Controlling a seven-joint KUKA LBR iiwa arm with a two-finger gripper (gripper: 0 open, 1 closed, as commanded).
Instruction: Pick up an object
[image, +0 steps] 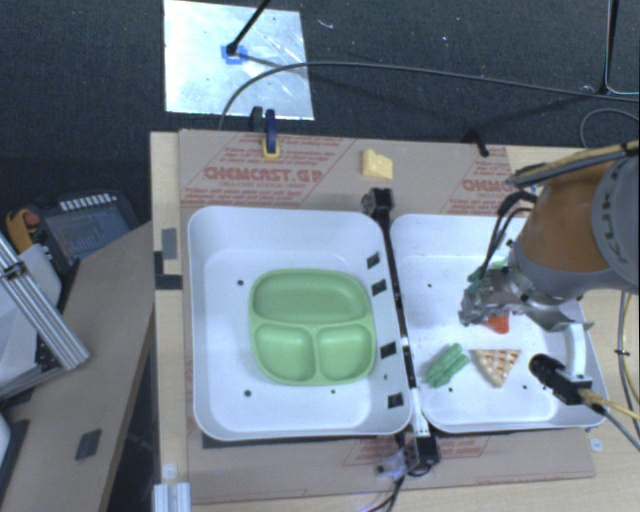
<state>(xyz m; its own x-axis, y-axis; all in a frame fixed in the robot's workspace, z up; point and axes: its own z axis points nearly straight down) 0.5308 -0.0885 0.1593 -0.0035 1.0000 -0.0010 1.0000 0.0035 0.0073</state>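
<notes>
Reaching in from the right, the one grey arm (570, 230) with its orange band hangs over the right bin (440, 235), and its gripper (484, 302) sits low above the middle of that bin's floor. Whether the gripper is wide, narrow or holding anything cannot be told from this slanted view.

Two white bins lie side by side on a printed cardboard sheet (330, 165). The right one holds three small things. One red-orange piece (499, 323) lies right at the gripper's lower edge, partly hidden by it; contact cannot be judged. One green toy vegetable (446, 364) lies tilted nearer the front wall, close to the divider between the bins. One toy pizza slice (495, 364) lies just beside it on the right, apart from it, below the red-orange piece.

The left bin (220, 260) holds one green plate (310, 325) divided into three compartments, one long one at the back and two smaller ones in front.

One yellow block (377, 163) rests on the cardboard behind the bins.
</notes>
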